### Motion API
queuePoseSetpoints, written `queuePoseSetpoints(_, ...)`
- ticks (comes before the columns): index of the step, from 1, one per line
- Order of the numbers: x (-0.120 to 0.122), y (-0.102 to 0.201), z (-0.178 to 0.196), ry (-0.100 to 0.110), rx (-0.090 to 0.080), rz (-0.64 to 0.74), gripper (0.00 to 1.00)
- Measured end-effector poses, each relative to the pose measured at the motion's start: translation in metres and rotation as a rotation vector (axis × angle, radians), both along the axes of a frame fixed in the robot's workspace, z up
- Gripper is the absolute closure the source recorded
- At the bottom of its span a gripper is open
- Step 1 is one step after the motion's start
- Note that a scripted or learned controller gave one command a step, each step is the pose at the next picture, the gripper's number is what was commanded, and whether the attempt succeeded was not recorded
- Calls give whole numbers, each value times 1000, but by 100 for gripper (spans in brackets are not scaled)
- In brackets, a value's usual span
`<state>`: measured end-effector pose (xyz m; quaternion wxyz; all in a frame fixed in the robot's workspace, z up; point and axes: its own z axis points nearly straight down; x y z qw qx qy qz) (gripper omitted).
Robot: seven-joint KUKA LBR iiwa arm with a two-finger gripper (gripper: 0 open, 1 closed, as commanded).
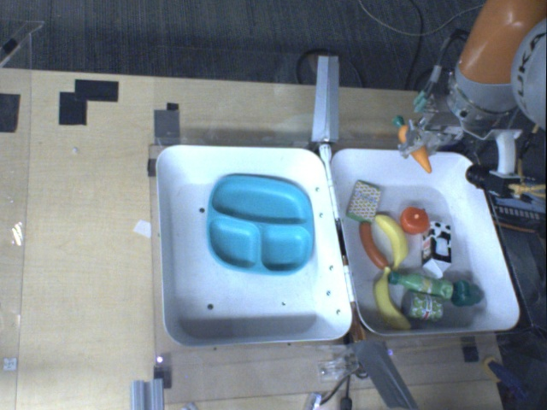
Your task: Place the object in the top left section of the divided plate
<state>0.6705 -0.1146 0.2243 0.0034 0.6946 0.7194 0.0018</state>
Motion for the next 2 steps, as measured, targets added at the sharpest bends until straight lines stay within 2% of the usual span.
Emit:
queuePoseSetpoints(1, -44, 66, -39, 3, 3, -48, 100)
queuePoseSetpoints(2, -68, 133, -35, 4, 4, -1, 100)
